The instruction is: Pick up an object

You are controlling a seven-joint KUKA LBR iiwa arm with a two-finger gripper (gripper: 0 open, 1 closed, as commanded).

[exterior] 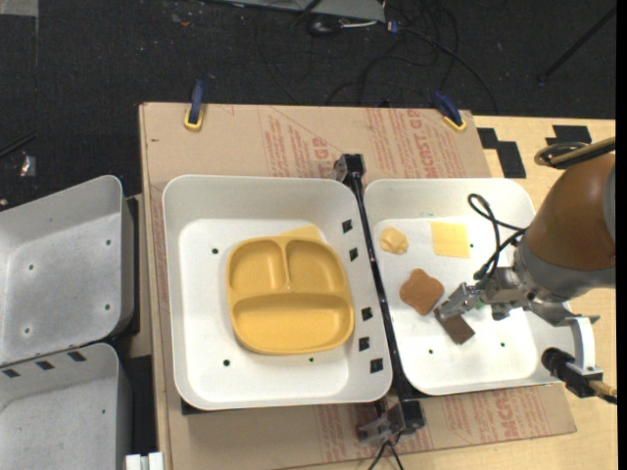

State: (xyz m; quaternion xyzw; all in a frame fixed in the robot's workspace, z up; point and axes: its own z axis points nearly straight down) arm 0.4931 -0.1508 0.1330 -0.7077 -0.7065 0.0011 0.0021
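Setting: a brown board bench (294,140) bears two shallow white bins side by side, seen from above at a slant.
Left bin (196,262): centre of the frame, holding a yellow plastic divided tray (290,296) with three compartments.
Right bin (509,360): right of centre, holding three small pieces.
Pale yellow lump (394,241): upper left of the right bin, near the divider between the bins.
Flat yellow square slice (451,239): just right of the lump, apart from it.
Brown toast-shaped piece (422,290): below the other two, middle of the right bin, lying flat.
Arm: the grey arm with its orange band (578,213) enters from the right edge of the frame.
Gripper (458,319): low over the right bin's floor, just right of the brown piece, its dark tip close beside it.
Jaws: whether they are apart or together cannot be told from this angle.
Clamps: two blue-and-yellow clamps (195,106) grip the board's top edge.
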